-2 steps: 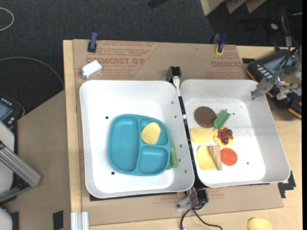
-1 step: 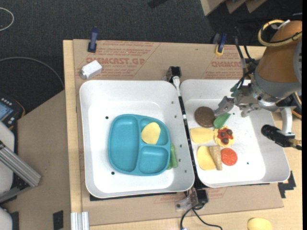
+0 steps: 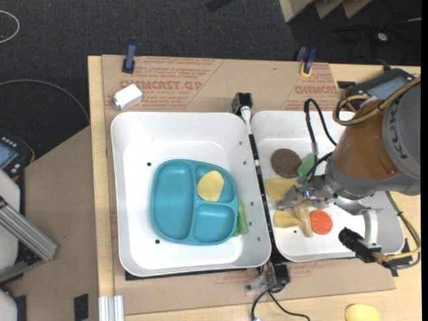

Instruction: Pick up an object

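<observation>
Your gripper [image 3: 304, 196] sits low among the right bin [image 3: 394, 243] objects at centre-right; whether anything is grasped I cannot tell.

Teal tray [image 3: 175, 206] bears a yellow piece [image 3: 210, 186]; white bins [image 3: 134, 152], orange ball [image 3: 322, 223].

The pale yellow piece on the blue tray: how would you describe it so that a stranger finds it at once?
Look in the left shallow white bin, where a turquoise plastic tray with three compartments lies. In its upper right compartment lies the pale yellow rounded piece. It is the one item lying inside a tray compartment; a green item sits at the tray's right edge.
</observation>
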Robot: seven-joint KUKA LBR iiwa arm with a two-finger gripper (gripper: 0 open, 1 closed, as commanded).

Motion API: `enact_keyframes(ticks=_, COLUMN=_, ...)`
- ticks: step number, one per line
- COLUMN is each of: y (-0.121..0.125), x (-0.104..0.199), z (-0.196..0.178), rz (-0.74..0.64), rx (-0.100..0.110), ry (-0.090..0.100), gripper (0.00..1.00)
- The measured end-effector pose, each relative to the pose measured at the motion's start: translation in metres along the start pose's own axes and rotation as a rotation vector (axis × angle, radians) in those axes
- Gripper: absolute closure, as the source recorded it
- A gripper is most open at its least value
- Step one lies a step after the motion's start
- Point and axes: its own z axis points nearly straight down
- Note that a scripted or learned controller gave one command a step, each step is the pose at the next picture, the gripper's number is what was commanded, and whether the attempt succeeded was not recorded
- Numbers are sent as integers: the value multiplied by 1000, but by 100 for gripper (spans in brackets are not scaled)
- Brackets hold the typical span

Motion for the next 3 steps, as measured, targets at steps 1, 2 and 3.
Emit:
enact_keyframes(ticks=1, y=-30, x=4, z=-23, rz=-1, rx=-3, ry=-1, gripper=0)
enact_keyframes(ticks=2, y=-28, x=3, z=-33, rz=0, rx=-9, ry=-4, gripper=100)
enact_keyframes(ticks=3, y=-5, x=-133, z=-17, rz=8, rx=-11, ry=-14, gripper=100)
